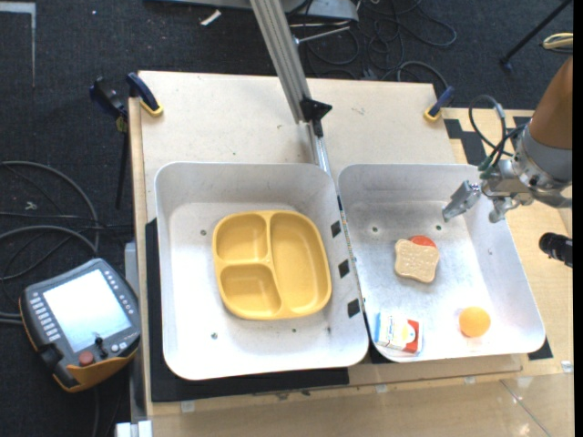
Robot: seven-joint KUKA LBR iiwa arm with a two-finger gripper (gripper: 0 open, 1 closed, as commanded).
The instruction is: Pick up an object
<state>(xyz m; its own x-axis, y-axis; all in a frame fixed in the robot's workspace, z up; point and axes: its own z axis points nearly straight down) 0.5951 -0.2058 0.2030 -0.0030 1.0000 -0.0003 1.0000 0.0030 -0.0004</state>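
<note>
In the right bin (383, 209) lie a slice of toast (416, 260) with a red piece (422, 241) peeking out behind it, a small orange ball (474, 320) near the front right corner, and a white, blue and red carton (398, 333) at the front edge. My gripper (475, 204) hangs over the bin's back right part, open, its two fingers spread with nothing between them. It is above and to the right of the toast.
The left bin (182, 244) holds a yellow divided plate (271, 264). A slanted metal pole (287, 53) rises behind the bins. Clamps sit at the bench's back corners. A teach pendant (80, 321) lies to the left on the floor.
</note>
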